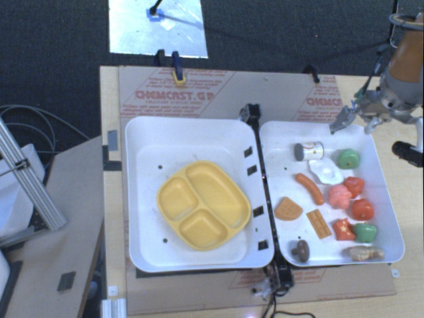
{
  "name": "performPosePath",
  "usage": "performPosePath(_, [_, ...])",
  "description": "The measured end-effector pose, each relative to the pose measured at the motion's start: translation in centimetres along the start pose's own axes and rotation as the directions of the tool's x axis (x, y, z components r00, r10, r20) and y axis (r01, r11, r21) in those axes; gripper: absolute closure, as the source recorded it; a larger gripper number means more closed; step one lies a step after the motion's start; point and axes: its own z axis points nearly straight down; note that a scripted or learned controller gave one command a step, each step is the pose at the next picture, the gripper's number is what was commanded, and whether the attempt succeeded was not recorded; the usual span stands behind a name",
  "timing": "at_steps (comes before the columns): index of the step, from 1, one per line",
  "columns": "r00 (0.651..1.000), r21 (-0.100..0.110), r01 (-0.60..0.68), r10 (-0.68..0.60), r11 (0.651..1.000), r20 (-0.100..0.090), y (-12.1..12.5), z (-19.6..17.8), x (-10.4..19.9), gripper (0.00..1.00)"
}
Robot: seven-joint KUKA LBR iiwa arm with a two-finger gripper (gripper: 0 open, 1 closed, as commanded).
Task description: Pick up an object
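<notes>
Gripper (353, 119) is hovering over the right bin's (384, 177) upper rim, fingers spread apart, gripping nothing; toy foods are lying below.

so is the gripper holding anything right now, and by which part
Nothing is held. The gripper hangs open above the right bin's far rim, with no object between its fingers.
</notes>
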Motion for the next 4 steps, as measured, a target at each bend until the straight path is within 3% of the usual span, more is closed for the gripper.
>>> performPosePath(1, [1.000, 0.015, 0.008, -0.008, 1.000, -0.007, -3.9, 10.0, 7.1, 0.00])
performPosePath(2, [1.000, 0.011, -0.010, 0.010, 1.000, 0.000, -16.5, 0.8, -0.3, 0.00])
performPosePath(3, [1.000, 0.008, 0.007, -0.007, 1.000, -0.005, -9.5, 9.9, 0.5, 0.00])
performPosePath(4, [1.000, 0.005, 0.005, -0.005, 1.000, -0.005, -9.5, 8.3, 0.5, 1.00])
